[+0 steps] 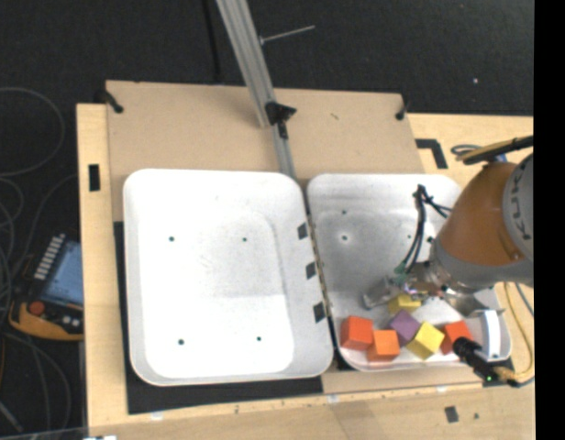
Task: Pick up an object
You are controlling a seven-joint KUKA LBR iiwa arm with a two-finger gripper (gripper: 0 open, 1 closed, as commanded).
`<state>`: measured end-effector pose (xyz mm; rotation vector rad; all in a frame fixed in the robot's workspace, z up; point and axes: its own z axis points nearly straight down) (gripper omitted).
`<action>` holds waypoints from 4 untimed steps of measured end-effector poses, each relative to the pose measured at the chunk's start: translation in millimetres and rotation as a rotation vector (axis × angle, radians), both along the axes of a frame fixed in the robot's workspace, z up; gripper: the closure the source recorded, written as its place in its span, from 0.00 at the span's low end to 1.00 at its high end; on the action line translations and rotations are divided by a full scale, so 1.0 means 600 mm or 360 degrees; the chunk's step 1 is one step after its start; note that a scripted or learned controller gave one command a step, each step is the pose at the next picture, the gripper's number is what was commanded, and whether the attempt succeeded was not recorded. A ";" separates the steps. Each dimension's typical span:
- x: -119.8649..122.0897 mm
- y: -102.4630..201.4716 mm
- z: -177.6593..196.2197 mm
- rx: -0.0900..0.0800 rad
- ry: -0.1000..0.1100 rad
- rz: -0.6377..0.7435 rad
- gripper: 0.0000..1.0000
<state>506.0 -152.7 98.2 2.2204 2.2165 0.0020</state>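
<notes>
Down in the near corner of the right bin (356,200), where our hand (404,293) hangs over a yellow block (409,302) with fingers we cannot tell apart or together, we should settle squarely on it, clear of the purple block (404,325) just beside.

Even overhead light, glare on white bins (218,273), slightly soft focus
</notes>
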 end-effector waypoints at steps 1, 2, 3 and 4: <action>0.004 -0.004 0.018 -0.0002 -0.0008 -0.0008 1.00; 0.096 0.160 0.172 0.0006 -0.0011 0.0021 1.00; 0.117 0.257 0.163 0.0007 0.0005 0.0016 1.00; 0.252 0.360 0.281 0.0005 -0.0013 0.0018 1.00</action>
